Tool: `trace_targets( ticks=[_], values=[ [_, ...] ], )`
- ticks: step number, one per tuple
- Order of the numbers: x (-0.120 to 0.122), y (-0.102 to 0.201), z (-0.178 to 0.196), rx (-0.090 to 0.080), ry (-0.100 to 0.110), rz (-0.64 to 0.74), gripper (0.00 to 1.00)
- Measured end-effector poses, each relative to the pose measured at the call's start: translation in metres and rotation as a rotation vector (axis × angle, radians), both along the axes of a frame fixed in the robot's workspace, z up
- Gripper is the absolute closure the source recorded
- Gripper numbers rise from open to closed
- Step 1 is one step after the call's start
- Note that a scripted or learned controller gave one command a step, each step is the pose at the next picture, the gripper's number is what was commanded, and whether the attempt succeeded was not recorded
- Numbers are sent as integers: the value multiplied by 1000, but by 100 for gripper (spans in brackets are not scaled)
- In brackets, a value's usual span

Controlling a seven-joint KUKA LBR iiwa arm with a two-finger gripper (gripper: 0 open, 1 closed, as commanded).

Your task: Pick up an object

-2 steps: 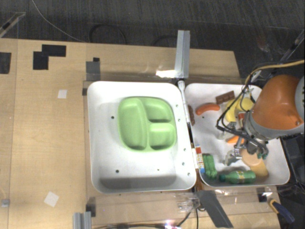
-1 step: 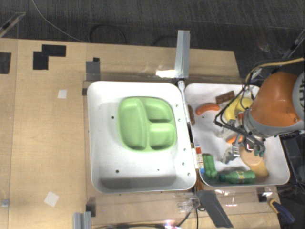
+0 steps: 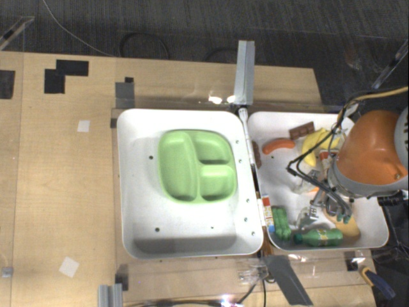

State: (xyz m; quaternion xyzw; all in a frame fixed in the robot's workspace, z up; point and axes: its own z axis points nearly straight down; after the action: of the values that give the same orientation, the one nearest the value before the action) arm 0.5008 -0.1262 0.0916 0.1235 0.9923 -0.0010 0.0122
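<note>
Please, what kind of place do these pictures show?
Most likely a robotics lab test bench: two white bins on a wooden bench, a green divided tray, and a cabled robot arm above toy-like items.

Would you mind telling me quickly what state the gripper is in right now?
Gripper: low in the right bin, just above the green bottle; open or shut cannot be told.

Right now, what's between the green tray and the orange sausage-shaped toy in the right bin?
In the camera view: bare white floor of the left bin, the two bins' adjoining rims, and a small brown piece by the right bin's left wall, between green tray and orange toy.
</note>
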Motion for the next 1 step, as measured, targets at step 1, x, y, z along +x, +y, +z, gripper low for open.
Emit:
trace_targets(
  ticks=[1],
  values=[
    [71, -69, -2, -3, 9, 172, 0]
  ],
)
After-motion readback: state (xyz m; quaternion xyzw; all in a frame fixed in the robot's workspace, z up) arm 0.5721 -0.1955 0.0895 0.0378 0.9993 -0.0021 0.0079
